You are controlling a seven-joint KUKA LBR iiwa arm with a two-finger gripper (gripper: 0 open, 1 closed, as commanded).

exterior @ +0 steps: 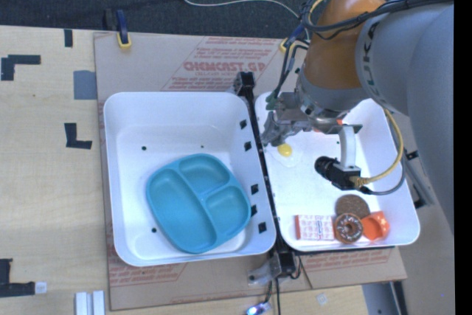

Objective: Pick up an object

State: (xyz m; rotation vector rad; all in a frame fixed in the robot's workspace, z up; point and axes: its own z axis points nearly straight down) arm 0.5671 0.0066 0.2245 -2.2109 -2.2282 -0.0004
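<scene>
In the right bin [391,232] my gripper [279,135] hangs near the bin's left wall, just above a small yellow object [285,152] lying on the bin floor. At the bin's front edge lie a red-and-white packet [313,227], a chocolate sprinkled donut [349,228] and an orange object [375,226]. A brown round cookie-like object [353,204] sits just behind the donut. The arm's orange band and grey body cover the back of the right bin.
The left bin [122,122] holds a blue divided plate [198,201] toward its front. A black divider strip runs between the two bins. A black fitting with a yellow hose [335,171] hangs over the right bin's middle.
</scene>
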